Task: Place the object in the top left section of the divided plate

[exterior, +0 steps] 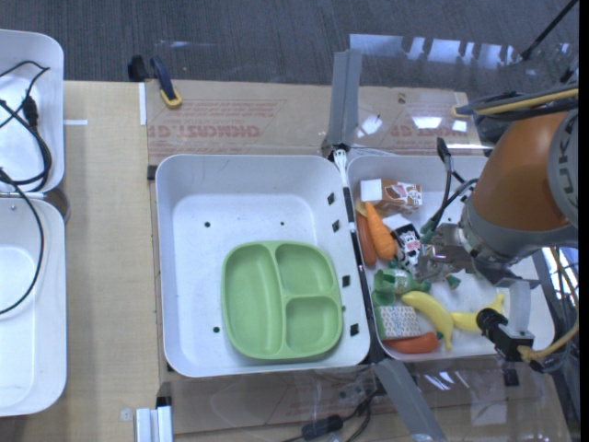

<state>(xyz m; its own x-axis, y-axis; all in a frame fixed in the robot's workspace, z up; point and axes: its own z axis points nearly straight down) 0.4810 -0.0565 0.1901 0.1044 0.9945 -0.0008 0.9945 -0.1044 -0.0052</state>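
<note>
At the near edge of the right bin (pixel 543 334), a red pepper (pixel 416 343) and a banana (pixel 431 309) lie beside a small patterned block (pixel 398 319). Just beyond them the claw (pixel 431 254) hangs low among the clutter (whether spread or pressed together I cannot tell), a carrot (pixel 374 235) to its left. The divided plate (pixel 281 298), green, sits in the left bin (pixel 184 247), well apart from the claw.
</note>
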